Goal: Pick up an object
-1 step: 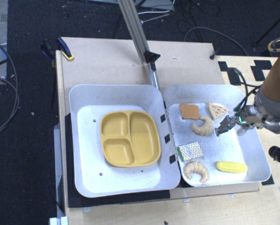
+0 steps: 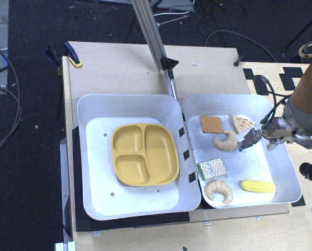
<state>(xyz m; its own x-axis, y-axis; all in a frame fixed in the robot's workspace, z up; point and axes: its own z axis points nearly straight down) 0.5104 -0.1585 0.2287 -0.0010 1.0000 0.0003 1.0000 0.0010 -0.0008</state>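
Bench: pale wood bench (image 2: pixel 119 67) on dark carpet, bearing two white bins.
Left bin (image 2: pixel 93 156): holds a yellow divided plate (image 2: pixel 145 154).
Right bin (image 2: pixel 281 166): toy foods.
Croissant (image 2: pixel 226 141): tan, curled, centre-right of frame, just left of the end effector.
End effector (image 2: pixel 248 140): dark fingers low over the right bin; whether apart or together, cannot tell.
Nearby: toast slice (image 2: pixel 211 124), pizza wedge (image 2: pixel 243 123), green-white packet (image 2: pixel 212 168), second croissant (image 2: pixel 220 190), corn cob (image 2: pixel 257 186).

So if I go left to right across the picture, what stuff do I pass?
Yellow divided plate → green-patterned packet → corn cob → the tool reaching in from the right.
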